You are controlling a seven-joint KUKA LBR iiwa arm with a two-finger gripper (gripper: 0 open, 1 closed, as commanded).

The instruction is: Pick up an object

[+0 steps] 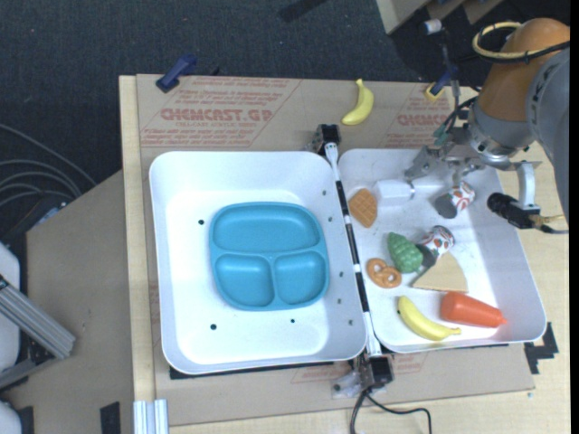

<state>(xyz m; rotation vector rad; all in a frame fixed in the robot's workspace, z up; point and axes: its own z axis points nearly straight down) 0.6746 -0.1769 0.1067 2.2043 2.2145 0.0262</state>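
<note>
Bench [226, 107] first: cardboard-topped, w/ red print, both bins sit on it side by side. Left bin [181, 333] is the bigger open area you see; it holds a blue divided plate [268, 253] near its middle, w/ bare white floor all round the plate, widest along the near edge and left wall. Right bin [525, 269] is crowded. The arm [525, 70] comes in at top right, orange band above the wrist, and hangs over the bin's far right corner. The gripper [452, 181] is down near the back wall; you can't tell its state, too cluttered there. Objs in the right bin, big to small: tan wedge [441, 278] mid-bin, orange carrot [470, 310] touching its near right, yellow banana [425, 321] along the near edge, green leafy piece [404, 251] just left of the wedge, waffle-like piece [364, 206] against the left wall, white block [394, 190] near the gripper, pretzel [383, 272] by the left wall. Small red-white bit [441, 238] sits above the wedge, another [462, 197] right by the gripper. Free floor there: a strip along the right wall. A second banana [358, 105] lies on the bench behind the bins, well apart from them.
</note>
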